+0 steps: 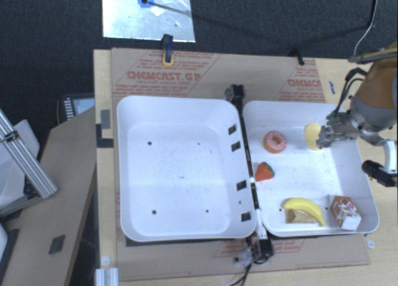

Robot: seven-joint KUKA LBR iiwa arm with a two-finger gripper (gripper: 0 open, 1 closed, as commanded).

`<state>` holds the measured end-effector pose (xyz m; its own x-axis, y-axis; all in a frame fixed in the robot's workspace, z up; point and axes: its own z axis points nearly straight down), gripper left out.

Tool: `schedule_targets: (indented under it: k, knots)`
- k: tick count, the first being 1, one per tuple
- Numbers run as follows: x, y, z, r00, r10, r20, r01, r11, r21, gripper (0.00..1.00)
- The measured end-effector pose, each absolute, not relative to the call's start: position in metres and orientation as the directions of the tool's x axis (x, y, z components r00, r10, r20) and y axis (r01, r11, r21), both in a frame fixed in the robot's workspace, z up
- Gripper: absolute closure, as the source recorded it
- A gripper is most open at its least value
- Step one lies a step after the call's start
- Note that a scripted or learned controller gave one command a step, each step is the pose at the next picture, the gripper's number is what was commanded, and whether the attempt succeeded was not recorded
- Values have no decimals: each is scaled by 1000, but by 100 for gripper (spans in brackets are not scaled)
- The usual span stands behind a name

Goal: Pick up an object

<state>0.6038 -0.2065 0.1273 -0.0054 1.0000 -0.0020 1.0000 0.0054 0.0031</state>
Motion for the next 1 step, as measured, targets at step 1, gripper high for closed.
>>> schedule_targets:
  k: [1]
  knots:
    - [604, -207, 140, -9, 1000, -4, 1000, 9, 7, 100]
